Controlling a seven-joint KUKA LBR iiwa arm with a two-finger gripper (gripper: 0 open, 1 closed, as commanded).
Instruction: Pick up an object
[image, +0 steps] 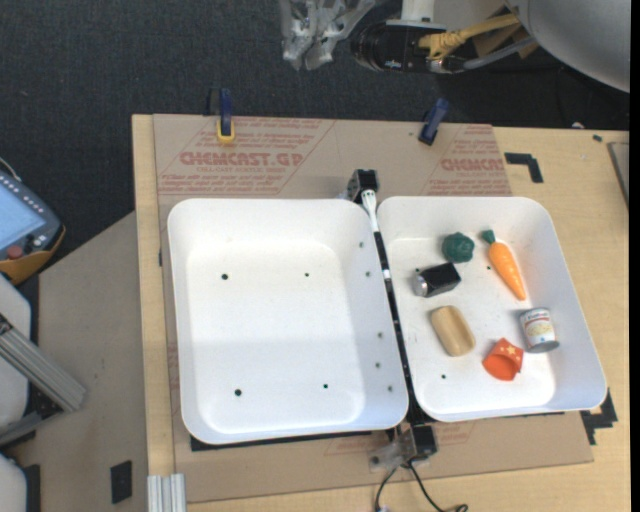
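Tool (312, 40) high above bins, touching nothing.

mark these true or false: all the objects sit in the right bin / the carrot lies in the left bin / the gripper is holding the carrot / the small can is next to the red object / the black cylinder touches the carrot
1. All the objects sit in the right bin. True.
2. The carrot lies in the left bin. False: it lies in the right bin, near its far right side.
3. The gripper is holding the carrot. False: the gripper is up at the top of the view, beyond the bench, far from the carrot.
4. The small can is next to the red object. True.
5. The black cylinder touches the carrot. False: white bin floor shows between them.
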